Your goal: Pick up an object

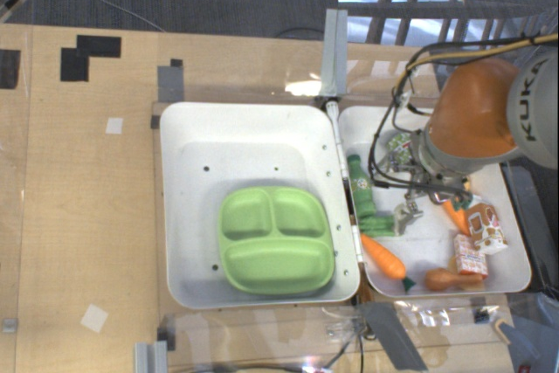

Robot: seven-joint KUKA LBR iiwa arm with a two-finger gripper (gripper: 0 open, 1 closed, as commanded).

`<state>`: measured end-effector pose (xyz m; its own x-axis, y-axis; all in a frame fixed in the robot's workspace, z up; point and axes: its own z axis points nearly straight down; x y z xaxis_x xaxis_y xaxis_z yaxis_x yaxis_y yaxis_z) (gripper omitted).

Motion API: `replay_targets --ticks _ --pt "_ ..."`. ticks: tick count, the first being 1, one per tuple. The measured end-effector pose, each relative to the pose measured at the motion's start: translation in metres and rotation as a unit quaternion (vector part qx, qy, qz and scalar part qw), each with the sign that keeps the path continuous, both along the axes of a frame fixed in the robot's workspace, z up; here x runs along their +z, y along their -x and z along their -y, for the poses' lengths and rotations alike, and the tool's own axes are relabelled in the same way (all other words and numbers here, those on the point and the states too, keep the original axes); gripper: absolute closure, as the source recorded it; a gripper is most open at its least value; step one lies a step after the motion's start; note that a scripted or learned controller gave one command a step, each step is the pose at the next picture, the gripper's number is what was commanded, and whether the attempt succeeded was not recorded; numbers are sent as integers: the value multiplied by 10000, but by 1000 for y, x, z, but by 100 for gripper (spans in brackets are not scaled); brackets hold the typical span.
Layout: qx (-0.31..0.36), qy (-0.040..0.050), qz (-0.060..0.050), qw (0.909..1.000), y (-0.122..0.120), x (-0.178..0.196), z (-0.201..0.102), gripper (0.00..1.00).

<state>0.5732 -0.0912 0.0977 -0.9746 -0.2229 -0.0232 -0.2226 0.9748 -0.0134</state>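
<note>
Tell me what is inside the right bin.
The right bin holds a green bottle, a carrot, a small carton, a snack packet and a brown piece. The arm covers the bin's back part, so anything there is hidden.

Reached in from the right edge of the frame: a grey KUKA arm (533,113), its broad orange band (472,113) sitting right of centre. Pointed steeply downward, with black cables looped along the wrist. Hung below the band, toward lower centre-right: a small metallic two-finger gripper (409,214).
</note>
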Motion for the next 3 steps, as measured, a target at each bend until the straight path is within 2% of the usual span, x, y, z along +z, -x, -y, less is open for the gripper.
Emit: replay_targets --ticks 1,2,3 --pt "2202 1 -63 9754 -63 8 9 0" --pt "1990 6 -62 9800 -30 -8 47 0" --pt "2074 11 -60 9782 7 -7 72 0"
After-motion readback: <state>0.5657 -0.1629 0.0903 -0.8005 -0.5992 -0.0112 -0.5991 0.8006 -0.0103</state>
